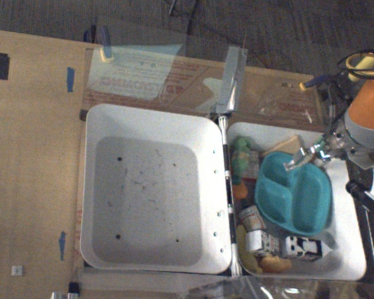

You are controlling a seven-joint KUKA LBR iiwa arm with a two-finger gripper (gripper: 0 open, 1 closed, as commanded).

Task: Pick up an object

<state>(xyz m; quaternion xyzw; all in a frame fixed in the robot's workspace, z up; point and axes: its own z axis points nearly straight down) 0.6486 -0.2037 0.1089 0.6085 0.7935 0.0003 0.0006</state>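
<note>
Can't really read any writing here: there's faint reddish lettering on the clear sheet (148, 76) at the desk's (23, 159) far edge, too washed out to make out, and a small black-and-white carton (303, 247) near the right bin's (352, 260) front edge whose print is too tiny. The pincer (302, 159) sits right at the far rim of the teal divided tray (296, 196), touching or just above it, but I can't tell if it's open or closed. The tray lies tilted in the right bin, long axis running from the far-left toward the front-right corner.

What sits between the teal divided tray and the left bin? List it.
In the camera view, between teal tray and left bin: green toy, small cans.
</note>
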